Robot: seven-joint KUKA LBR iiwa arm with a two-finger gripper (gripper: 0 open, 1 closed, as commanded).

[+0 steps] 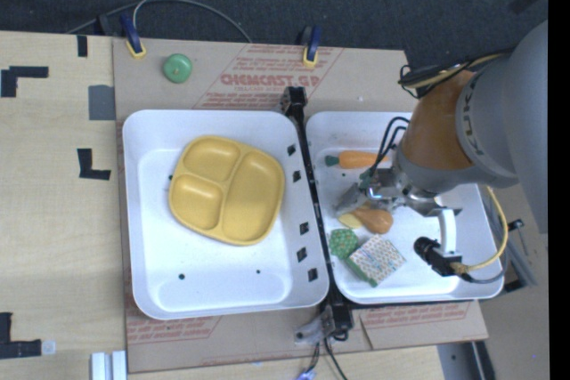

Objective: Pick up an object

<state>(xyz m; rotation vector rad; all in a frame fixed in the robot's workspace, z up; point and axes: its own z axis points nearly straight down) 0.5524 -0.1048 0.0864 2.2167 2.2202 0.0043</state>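
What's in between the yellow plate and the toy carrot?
In the camera view, the black divider where the two white bins meet lies between the yellow plate and the toy carrot, plus bare white bin floor on each side.

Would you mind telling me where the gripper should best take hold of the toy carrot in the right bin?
Probably across the middle of the carrot's orange body, from straight above. It lies flat and roughly left to right, green tip toward the divider, with bare bin floor on both long sides. The thick middle gives the surest hold; the ends taper.
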